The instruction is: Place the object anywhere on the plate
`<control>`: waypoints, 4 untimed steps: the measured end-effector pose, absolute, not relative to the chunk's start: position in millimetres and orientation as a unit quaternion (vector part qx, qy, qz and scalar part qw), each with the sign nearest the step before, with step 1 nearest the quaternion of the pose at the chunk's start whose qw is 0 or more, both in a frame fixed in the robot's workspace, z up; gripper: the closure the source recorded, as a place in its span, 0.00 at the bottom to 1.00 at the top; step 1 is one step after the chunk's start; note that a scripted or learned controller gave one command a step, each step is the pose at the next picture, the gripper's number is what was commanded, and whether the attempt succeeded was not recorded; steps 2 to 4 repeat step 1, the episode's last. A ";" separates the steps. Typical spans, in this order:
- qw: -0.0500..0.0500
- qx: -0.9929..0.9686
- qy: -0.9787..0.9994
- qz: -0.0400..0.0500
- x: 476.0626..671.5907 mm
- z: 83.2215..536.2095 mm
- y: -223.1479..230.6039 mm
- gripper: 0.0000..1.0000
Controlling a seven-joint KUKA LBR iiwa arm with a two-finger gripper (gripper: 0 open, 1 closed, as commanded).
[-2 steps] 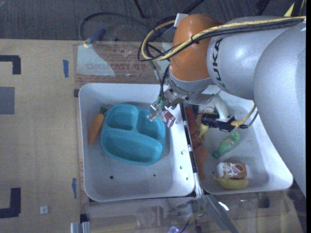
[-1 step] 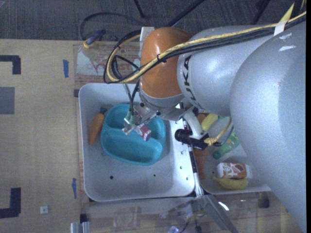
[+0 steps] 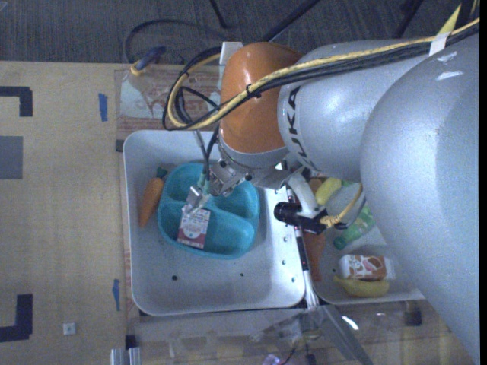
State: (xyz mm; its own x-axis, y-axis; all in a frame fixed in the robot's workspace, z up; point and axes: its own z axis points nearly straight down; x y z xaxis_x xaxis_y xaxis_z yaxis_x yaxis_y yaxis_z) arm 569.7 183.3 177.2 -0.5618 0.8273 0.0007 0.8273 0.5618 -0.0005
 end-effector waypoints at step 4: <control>-0.002 -0.229 -0.973 -0.002 623.6 131.9 214.5 0.00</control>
